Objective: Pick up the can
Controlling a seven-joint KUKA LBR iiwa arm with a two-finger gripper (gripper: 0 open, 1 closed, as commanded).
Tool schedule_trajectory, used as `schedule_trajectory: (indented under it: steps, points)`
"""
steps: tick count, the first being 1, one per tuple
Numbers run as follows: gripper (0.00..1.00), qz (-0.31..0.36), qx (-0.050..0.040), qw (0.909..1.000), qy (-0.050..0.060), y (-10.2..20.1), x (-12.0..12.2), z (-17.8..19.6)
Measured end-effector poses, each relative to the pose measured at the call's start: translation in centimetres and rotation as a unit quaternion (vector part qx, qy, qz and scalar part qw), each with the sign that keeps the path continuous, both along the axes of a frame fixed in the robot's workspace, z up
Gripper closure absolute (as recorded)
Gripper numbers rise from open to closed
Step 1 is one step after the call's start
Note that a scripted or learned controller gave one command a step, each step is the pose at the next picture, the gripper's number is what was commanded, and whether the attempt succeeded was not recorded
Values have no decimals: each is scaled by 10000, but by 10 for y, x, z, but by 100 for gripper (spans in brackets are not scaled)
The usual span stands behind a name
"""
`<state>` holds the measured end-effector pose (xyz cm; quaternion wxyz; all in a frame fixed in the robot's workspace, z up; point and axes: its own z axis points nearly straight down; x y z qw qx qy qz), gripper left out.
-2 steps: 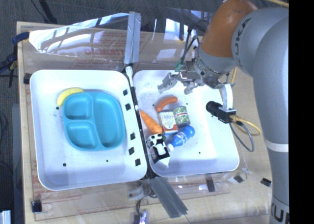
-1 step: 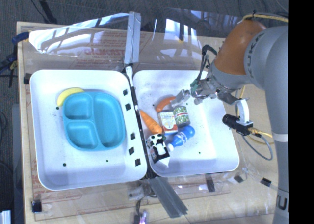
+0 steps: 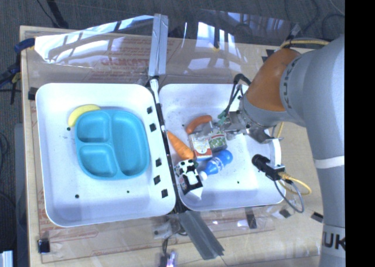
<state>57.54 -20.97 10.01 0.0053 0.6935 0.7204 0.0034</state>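
Gripper (image 3: 218,133) down in right bin (image 3: 258,185), over the can (image 3: 203,143) at bin centre; grip state unreadable. Carrot (image 3: 180,144) at 9 o'clock of can, blue bottle (image 3: 215,162) at 5. Blue tray (image 3: 112,143) in left bin (image 3: 53,160).

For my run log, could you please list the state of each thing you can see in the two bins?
blue divided plate: flat in the left bin, partly covering the banana.
banana: lying under the plate's edge.
can: on its side in the right bin, under the gripper.
carrot: lying beside the can.
blue bottle: lying on its side.
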Motion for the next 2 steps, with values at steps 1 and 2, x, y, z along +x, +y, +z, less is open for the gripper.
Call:
schedule_trajectory:
  steps: [1,2]
  points:
    - [100,23,-16,10000,-18,-1,2,11]
    - [100,-276,11,9996,57,23,10,134]
